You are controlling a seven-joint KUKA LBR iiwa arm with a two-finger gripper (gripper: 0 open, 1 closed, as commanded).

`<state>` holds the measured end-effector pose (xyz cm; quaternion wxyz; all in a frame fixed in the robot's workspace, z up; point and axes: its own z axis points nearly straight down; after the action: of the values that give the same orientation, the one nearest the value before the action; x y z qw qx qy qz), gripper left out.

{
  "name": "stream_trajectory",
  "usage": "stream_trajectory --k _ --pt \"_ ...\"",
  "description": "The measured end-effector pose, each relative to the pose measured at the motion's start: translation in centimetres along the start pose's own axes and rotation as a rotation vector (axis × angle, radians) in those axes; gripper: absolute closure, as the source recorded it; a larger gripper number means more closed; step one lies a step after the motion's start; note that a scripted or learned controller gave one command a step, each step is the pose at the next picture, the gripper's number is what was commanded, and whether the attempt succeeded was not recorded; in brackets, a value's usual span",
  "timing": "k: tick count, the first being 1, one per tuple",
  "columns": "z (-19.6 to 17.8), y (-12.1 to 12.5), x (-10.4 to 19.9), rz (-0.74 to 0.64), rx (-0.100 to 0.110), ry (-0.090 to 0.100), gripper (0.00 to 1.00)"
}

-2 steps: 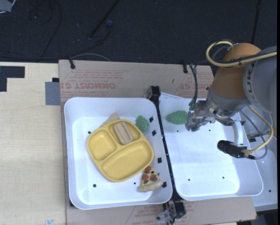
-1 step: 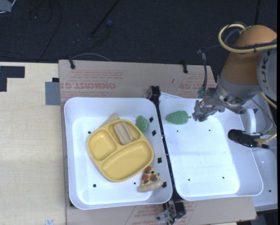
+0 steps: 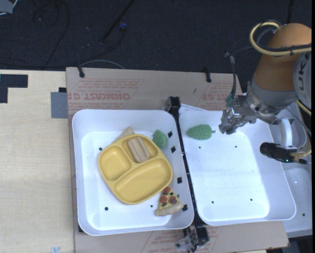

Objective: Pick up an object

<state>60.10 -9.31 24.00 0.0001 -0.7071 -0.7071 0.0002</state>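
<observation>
1. Nothing picked yet, as far as I can judge: every object lies in a bin, and I see none between my fingers.
2. My gripper (image 3: pixel 228 124) hangs over the upper left corner of the right bin (image 3: pixel 252 207); open or closed, I cannot tell from this angle.
3. Closest candidate is the green leafy piece (image 3: pixel 200 132), lying on the right bin's floor just beside my gripper, to its left, apart from it.
4. Left bin (image 3: pixel 89 204) holds 4 things: yellow plate (image 3: pixel 141 181) with a sausage (image 3: pixel 138 149) in 1 compartment, small green veg (image 3: pixel 159 138), pizza slice (image 3: pixel 168 203).
5. Left to do: line up over the leafy piece, descend, grasp, lift.
</observation>
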Motion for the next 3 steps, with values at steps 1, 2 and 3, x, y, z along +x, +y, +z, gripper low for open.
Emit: stream_trajectory --k 1,2,3 --pt "-0.6 0.5 5.2 -0.005 0.001 0.002 1.00" --pt "-0.1 0.4 10.4 -0.005 0.004 0.002 1.00" --pt "1.1 1.1 14.6 -0.004 0.003 0.000 1.00"
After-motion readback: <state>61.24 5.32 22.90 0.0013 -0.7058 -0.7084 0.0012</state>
